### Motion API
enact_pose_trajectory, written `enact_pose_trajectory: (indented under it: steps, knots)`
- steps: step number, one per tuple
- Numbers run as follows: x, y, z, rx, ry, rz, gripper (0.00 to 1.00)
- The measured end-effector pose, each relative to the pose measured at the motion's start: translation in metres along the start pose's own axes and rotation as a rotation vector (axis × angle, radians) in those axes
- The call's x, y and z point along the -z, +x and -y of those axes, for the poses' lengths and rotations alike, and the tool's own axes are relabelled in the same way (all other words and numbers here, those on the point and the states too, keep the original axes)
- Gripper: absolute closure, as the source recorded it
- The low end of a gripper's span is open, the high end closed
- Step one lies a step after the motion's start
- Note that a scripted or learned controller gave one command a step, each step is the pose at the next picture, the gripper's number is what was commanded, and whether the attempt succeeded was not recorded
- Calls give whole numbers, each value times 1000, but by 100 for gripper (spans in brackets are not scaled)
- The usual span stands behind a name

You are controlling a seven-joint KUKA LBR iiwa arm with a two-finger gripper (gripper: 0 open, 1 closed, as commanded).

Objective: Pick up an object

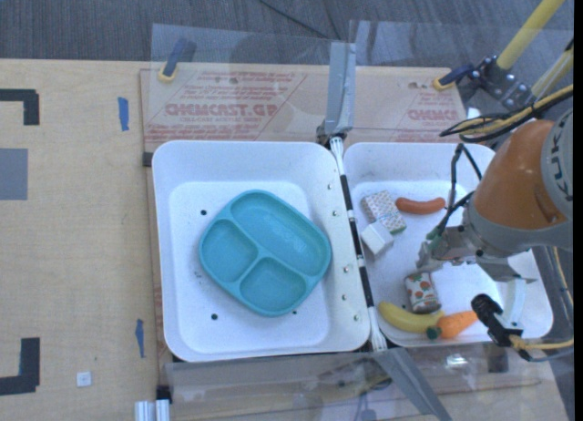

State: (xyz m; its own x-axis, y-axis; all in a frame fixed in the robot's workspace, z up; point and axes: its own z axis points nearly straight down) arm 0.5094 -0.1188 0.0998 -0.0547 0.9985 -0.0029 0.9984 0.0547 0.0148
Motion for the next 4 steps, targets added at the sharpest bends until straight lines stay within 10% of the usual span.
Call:
enact_pose_trajectory:
  steps: [1,3,4]
  knots:
    - [0,0,0,0,0,0,0]
    - [-10,21,24,-114,-1,0,0]
    - [0,18,23,-121,-7,1,100]
